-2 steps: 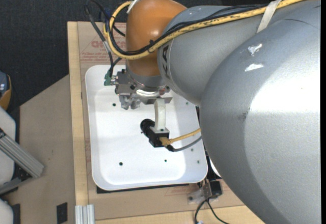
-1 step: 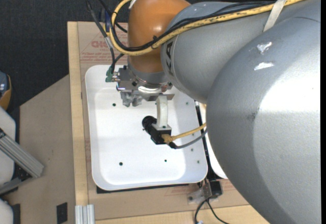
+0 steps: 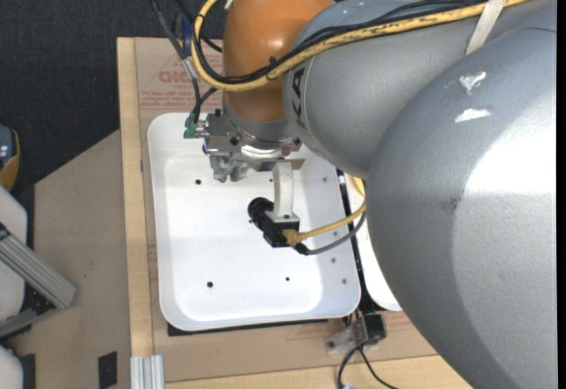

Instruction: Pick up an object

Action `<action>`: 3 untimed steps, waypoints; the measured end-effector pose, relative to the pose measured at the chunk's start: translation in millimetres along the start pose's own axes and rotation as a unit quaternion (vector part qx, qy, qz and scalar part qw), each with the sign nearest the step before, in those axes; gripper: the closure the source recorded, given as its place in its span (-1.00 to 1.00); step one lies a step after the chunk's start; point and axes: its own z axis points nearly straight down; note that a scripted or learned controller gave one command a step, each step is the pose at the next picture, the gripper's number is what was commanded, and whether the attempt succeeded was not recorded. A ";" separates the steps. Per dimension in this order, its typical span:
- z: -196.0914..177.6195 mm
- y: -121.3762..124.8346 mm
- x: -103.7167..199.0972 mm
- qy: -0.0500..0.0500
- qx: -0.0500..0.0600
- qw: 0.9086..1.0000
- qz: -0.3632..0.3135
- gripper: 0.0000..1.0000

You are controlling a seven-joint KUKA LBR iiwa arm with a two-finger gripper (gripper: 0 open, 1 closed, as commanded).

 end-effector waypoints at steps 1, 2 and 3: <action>-9.9 0.2 0.5 0.000 -0.001 1.000 0.000 1.00; -19.9 0.5 0.8 0.000 -0.001 1.000 -0.001 1.00; -57.3 -12.1 -1.4 0.001 -0.002 1.000 0.001 1.00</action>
